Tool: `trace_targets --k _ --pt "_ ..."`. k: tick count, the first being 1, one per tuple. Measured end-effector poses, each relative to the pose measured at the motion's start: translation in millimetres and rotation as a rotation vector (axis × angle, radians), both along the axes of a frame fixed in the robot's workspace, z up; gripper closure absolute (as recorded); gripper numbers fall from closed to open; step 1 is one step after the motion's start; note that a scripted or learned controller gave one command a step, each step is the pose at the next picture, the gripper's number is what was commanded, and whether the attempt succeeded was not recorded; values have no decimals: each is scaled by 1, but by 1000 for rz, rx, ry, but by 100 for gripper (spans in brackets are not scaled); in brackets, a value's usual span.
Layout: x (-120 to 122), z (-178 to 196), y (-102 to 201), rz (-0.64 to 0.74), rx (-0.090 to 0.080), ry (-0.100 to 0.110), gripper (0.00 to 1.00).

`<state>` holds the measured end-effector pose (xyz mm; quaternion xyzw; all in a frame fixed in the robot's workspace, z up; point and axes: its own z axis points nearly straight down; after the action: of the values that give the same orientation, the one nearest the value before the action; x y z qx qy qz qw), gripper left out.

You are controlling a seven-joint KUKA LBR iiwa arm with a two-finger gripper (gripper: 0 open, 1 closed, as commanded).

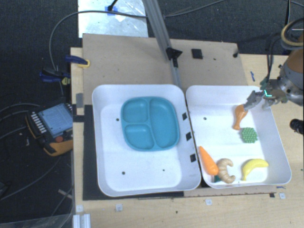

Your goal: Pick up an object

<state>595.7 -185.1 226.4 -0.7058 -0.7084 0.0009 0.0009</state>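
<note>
Croissant [226, 169], carrot [207, 159] and banana [254, 167] are sitting along the near edge of the right bin [216, 127], none of them touched. Carrot and croissant are lying just beside each other near the bin's near-left corner, with something small and dark green peeking out under them, too small to identify. Banana is sitting apart, toward the near-right corner.

Further in, a green bumpy ball [249, 135] is resting on the bin floor. Just beyond it an orange drumstick-shaped piece [239, 116] is lying tilted, its upper end close to the jaws.

Left bin [109, 175] is carrying a blue divided plate [150, 123], not involved as far as I can judge.

Progress: nothing is looking lifted yet. Every object is lying on the bin floor; the pick is still to do. Likely candidate is the orange drumstick-shaped piece, judging by proximity only.

Arm: wrist is reaching in from the right over the far-right rim of the right bin, with the gripper [255, 100] angling down and left toward the orange piece's upper end. Jaws are reading as slightly parted, nothing between them. Tips are appearing near the piece, but I can't tell whether they're touching it or hovering above it.

Desk [128, 61] beyond the bins is carrying a slanted metal rod and a small black block.
</note>
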Motion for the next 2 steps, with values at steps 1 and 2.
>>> trace_targets --k 1,2 --pt "1 2 0 1 -1 -5 0" --pt "6 -58 4 2 0 -1 0"
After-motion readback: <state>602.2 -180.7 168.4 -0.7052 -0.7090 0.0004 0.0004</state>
